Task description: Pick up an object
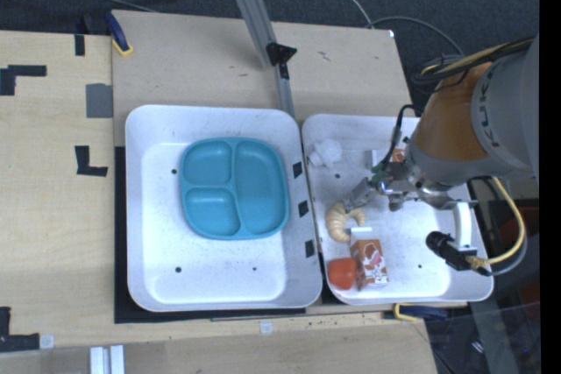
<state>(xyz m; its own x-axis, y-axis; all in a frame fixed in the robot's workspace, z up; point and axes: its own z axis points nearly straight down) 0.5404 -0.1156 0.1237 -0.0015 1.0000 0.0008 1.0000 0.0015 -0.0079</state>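
Hand [361, 193] hovering in right bin [438, 280], just above croissant [337, 221]; grip state impossible to tell. Best lowered straight onto croissant, staying off carton [370, 264] and tomato [343, 274] lying nearer the bin's front.

Probably a robotics lab: a wooden bench [53, 215] bearing black tape marks [88, 160], loose cables [368, 13] and a metal mast [250, 0].
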